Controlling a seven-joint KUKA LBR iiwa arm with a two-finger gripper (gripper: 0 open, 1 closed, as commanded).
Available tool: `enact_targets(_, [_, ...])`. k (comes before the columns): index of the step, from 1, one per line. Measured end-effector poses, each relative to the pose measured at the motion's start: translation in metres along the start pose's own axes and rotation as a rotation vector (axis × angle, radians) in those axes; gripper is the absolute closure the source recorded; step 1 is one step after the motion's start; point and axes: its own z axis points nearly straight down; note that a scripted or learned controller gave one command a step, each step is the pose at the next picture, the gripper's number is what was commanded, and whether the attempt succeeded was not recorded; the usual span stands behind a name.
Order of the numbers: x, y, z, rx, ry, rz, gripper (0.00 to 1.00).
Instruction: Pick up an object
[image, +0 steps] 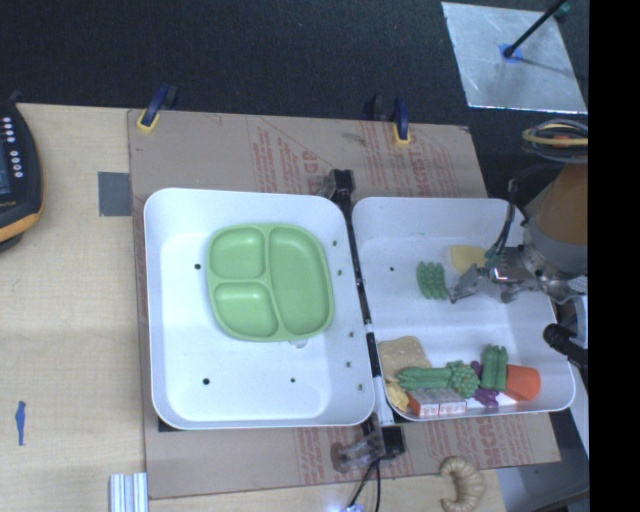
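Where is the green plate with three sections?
The green three-section plastic plate lies in the left white bin, towards its upper middle, near the divider between both bins.

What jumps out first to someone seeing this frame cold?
Probably the green divided plate, alone in the left bin. Next, the pile of toy food crowded along the near edge of the right bin, with a small green piece apart from it higher up. The arm's gripper sits low in that bin, just right of the green piece.
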Motion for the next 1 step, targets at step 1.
enact_targets(1, [-0.001,-0.0108,-0.1571,-0.024,-0.007,-0.002,0.0])
